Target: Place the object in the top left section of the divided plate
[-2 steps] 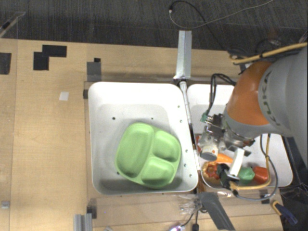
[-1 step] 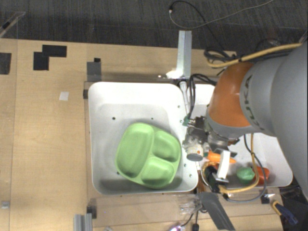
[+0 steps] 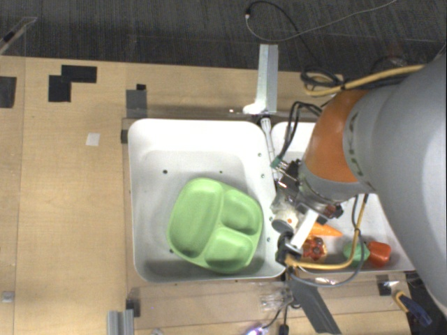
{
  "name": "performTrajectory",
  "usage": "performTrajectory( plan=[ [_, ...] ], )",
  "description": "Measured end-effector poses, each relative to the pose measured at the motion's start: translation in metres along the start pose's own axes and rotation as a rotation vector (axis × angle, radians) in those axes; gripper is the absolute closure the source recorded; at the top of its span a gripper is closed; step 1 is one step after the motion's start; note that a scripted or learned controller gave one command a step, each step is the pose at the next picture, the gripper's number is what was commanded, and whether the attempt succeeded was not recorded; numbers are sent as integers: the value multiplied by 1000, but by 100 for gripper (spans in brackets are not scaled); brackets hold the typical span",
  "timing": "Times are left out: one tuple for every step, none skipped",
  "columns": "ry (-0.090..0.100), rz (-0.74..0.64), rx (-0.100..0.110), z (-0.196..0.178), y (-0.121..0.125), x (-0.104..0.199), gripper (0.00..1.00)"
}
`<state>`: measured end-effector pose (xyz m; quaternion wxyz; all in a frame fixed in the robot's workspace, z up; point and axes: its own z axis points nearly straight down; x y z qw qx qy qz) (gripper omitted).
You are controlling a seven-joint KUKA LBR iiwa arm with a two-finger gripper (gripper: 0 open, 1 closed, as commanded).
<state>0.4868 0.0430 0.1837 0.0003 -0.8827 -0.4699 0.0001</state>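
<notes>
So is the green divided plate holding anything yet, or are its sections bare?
Bare. The green divided plate lies flat in the left bin, all three sections showing plain green. The small colourful objects sit in the right bin.

The setting was a robotics lab test bench. A grey industrial arm (image 3: pixel 398 159) with an orange band stood over two shallow white bins (image 3: pixel 143 187) set into a wooden bench (image 3: pixel 63 208); behind the arm a metal post (image 3: pixel 267 75) rose, and loose cables (image 3: pixel 293 26) trailed across dark carpet (image 3: pixel 140 12).
</notes>
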Motion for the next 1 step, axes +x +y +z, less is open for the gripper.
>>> performTrajectory(
  plan=[
    [1, -222, -1, 0, 27, -39, 100]
  ],
)
